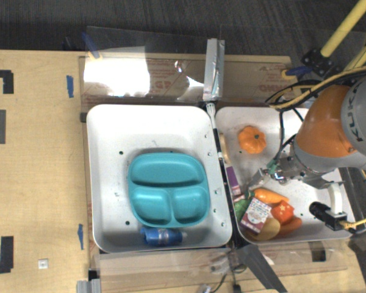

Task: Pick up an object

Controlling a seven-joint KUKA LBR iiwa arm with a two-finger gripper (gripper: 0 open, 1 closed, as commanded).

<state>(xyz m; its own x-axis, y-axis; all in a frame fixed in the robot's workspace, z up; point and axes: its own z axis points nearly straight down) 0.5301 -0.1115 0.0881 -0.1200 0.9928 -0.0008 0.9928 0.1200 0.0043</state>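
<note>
- Toy food lay heaped in the near corner of the right bin (256, 118): a carrot-like orange piece (269, 195), a red piece (282, 211), a printed packet (256, 214), something green (240, 207) and a yellowish round item (268, 228), all touching or overlapping.
- A small orange pumpkin (252, 139) sat alone toward the far side of that bin, well apart from the heap.
- The gripper (279, 171) hung low over the bin, just beyond the heap and near the carrot-like piece; whether it was open or closed could not be told, and nothing was visibly held.
- The left bin (104, 163) carried a teal divided tray (168, 187) with a blue object (162, 235) at its near edge.
- Judged from this, the step in hand was choosing and descending on a target.
- The carrot-like piece looked the nearest candidate: its long axis ran roughly left to right, tilting slightly toward the near side at its right end.
- Closing across that axis, at mid-length, would likely grip best.
- Neighbours pressed close, so a straight vertical descent seemed wise; the isolated pumpkin offered an easier, rounder alternative.
</note>
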